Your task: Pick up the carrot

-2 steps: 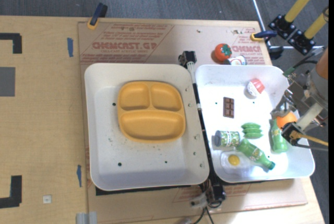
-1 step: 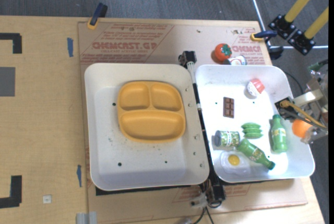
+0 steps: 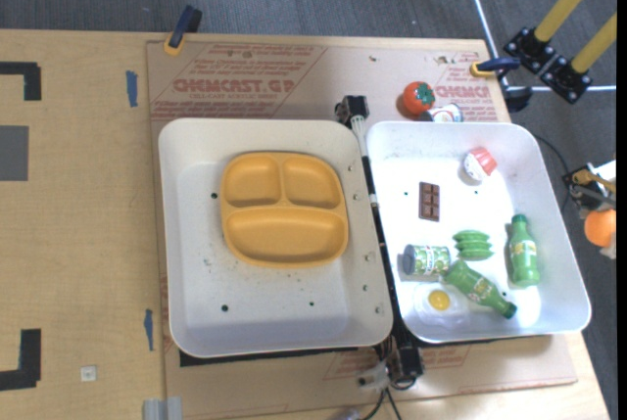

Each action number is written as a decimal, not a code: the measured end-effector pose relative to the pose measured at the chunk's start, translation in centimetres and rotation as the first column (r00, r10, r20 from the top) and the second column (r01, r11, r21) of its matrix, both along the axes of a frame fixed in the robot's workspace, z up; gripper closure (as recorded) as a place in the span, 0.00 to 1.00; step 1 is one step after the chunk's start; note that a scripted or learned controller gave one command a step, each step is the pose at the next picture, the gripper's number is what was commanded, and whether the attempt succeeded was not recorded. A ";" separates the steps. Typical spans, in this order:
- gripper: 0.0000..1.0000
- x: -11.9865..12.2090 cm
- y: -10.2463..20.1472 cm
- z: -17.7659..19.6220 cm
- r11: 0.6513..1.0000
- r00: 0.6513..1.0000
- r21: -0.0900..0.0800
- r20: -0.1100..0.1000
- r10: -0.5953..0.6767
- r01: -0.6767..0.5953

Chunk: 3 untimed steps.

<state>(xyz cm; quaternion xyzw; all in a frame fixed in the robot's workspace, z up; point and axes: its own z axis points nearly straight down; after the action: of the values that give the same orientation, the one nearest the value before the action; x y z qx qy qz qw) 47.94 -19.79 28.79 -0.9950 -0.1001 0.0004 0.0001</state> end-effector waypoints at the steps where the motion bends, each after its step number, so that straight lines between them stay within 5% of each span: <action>1: 1.00 -0.1 -2.6 -2.7 1.000 1.000 0.003 -0.003 0.031 -0.031; 2: 1.00 0.0 -2.6 -4.0 0.926 0.926 0.004 -0.001 0.377 -0.377; 3: 1.00 0.0 -2.5 -5.1 0.855 0.855 0.004 -0.001 0.518 -0.518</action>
<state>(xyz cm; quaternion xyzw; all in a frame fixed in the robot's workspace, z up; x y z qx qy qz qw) 47.90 -22.34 23.71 -0.9314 -0.3641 0.0012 0.0020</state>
